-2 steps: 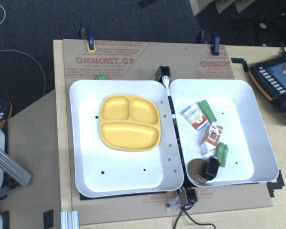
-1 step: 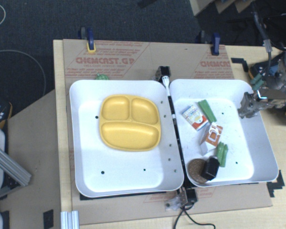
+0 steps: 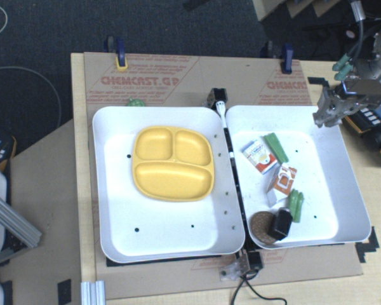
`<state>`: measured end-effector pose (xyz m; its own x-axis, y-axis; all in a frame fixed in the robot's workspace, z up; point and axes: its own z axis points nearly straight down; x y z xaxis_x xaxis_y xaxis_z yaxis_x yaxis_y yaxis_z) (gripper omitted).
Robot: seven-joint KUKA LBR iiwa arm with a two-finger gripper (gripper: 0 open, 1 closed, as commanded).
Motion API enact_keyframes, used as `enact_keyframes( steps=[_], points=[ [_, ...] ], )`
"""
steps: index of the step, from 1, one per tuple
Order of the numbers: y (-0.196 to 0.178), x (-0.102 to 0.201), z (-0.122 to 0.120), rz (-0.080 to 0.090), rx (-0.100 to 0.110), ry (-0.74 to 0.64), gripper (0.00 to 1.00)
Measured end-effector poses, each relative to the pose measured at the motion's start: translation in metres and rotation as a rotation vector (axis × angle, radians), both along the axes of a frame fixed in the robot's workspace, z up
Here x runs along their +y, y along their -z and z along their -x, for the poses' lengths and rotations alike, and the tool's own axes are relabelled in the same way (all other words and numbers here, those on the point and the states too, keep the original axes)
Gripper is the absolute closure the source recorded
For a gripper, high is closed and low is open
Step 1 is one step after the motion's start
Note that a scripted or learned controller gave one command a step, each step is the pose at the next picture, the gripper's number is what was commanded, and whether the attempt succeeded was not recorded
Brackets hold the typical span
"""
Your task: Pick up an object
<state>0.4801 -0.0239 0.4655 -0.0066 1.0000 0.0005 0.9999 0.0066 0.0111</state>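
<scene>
Nearest in the right bin a round brown disc lies under a black block, touching a knobbly green piece. Farther back lie an orange-and-white carton, a small printed packet and a smooth green stick. The left bin bears a glossy yellow divided plate. My gripper hangs over the right bin's far rim; whether it is clenched I cannot tell.

Arm: the grey KUKA arm was seen reaching in from the right edge, at the upper right of the view.
Gripper: the grey two-finger gripper was held pointing down and to the left.
Contents: nothing was seen between its tips.
</scene>
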Motion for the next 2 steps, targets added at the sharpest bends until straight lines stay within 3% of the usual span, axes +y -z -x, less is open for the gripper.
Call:
enact_keyframes(
  steps=[1, 2],
  points=[
    [0.02, 0.041, 0.001, 0.0, 0.014, 0.002, 1.0],
    [0.117, 0.017, 0.002, 0.002, 0.022, 0.01, 1.0]
  ],
)
